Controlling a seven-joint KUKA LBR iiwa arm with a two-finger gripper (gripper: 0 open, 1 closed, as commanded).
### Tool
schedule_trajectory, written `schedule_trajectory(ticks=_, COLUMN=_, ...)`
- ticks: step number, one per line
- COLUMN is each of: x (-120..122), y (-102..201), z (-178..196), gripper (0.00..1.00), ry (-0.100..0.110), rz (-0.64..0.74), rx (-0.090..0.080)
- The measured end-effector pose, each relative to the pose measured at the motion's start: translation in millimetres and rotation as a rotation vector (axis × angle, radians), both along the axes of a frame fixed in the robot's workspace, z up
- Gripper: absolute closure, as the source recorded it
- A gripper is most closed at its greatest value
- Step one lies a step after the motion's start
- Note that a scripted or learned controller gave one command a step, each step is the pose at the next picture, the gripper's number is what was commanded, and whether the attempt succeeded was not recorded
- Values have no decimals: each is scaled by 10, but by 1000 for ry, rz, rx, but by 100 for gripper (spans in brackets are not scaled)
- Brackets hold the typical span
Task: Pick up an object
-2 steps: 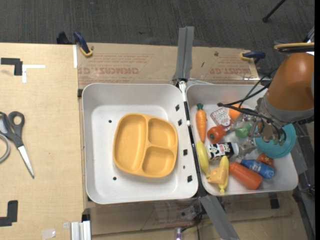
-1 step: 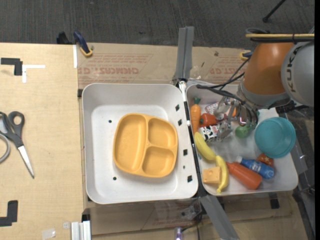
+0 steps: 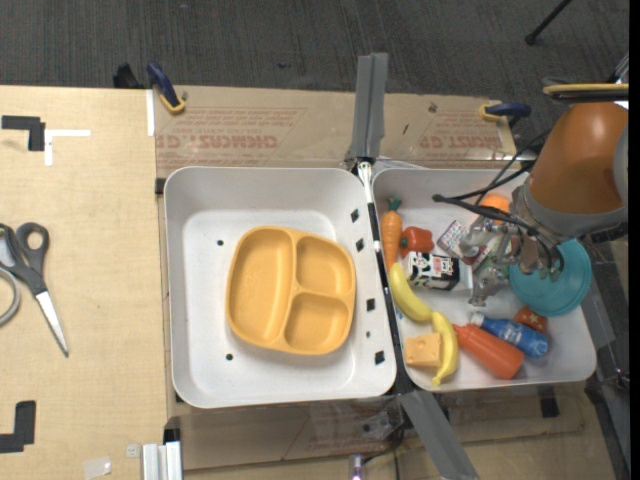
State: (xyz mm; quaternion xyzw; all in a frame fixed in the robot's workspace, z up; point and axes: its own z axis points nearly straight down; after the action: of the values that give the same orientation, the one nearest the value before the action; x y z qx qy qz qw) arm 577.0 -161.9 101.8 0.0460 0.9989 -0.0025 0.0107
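Your pincer (image 3: 487,286) low in the right bin (image 3: 420,183), just beside the teal bowl (image 3: 555,283), grip state you cannot tell, banana (image 3: 415,303) left of it, yellow tray (image 3: 291,290) in the left bin (image 3: 190,268)

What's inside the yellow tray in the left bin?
Nothing that I can see: all three compartments of the tray show bare yellow. It lies flat in the left bin, so whatever is beneath it is covered. The toys lie in the right bin.
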Motion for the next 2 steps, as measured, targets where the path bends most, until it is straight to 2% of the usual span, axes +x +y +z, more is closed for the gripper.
schedule_trajectory(ticks=1, x=-912, y=556, z=-99, gripper=0, ry=19, rz=-157, rx=8)
schedule_trajectory(ticks=2, x=-320, y=532, z=-93, gripper=0, ry=17, rz=-305, rx=9)
